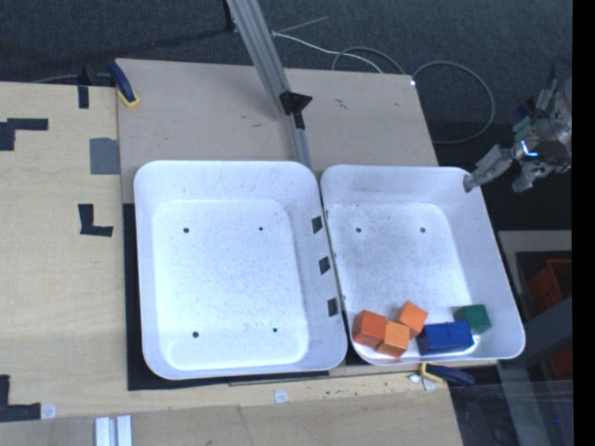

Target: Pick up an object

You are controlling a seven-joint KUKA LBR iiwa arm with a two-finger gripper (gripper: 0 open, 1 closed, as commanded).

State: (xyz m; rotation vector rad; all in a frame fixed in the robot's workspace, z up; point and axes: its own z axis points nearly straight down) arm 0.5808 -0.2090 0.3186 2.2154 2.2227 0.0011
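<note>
Currently at the approach step, nothing grasped yet. Gripper [495,182] poised outside the far right corner of the right bin [496,249], fingers spread wide with nothing between them. Candidate objects clustered at that bin's near edge: three orange cubes [371,326], a blue block [444,338] touching the cubes, a green block [476,317] just beside it. Next, judged from this layout: travel over the rim toward the near edge, descend on an outlying piece such as the green block, then close.
</note>
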